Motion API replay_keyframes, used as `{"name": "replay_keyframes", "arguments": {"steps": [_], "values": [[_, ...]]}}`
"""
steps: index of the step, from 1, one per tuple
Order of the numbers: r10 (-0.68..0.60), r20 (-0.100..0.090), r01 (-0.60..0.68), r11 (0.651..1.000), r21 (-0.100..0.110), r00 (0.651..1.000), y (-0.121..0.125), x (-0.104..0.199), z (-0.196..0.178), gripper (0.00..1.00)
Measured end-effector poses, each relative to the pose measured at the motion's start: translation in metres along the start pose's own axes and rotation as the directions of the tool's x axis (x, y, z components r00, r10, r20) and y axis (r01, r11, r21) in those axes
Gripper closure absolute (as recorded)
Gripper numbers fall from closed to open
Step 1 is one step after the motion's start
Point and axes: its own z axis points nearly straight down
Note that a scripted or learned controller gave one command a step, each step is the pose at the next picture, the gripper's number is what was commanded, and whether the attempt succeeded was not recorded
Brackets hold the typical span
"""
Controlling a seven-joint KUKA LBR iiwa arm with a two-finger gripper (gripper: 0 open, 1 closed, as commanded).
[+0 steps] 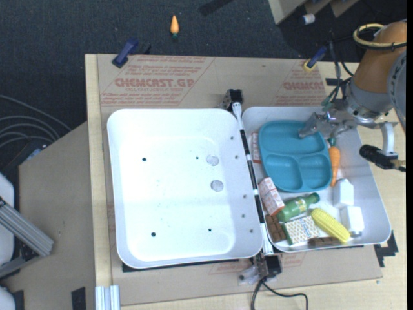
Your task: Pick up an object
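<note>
My gripper (321, 126) hangs over the far right corner of the right bin (377, 202), just above the back edge of a blue divided tray (293, 159). An orange carrot (333, 165) lies along the tray's right side, just below the gripper. Nearer the front lie a green bottle (298, 206), a yellow corn cob (330, 225), a white bottle (349, 205), a red-and-white snack packet (271, 196) and a printed box (298, 230). Nothing is seen held in the gripper.
The left bin (129, 173) stands beside the right one, with a black hinge strip (248, 166) between them. Both rest on a cardboard sheet (155, 76). A blue clip (124, 53) and a small orange thing (174, 24) lie beyond the bins.
</note>
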Motion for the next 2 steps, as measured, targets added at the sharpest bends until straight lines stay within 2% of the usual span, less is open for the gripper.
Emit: {"name": "replay_keyframes", "arguments": {"steps": [1, 2], "values": [[0.000, 0.012, 0.000, 1.000, -0.004, 1.000, -0.0008, -0.0038, -0.0088, 1.00], [-0.002, 0.006, 0.002, 1.000, -0.002, 1.000, -0.0003, -0.0011, -0.0085, 0.00]]}}
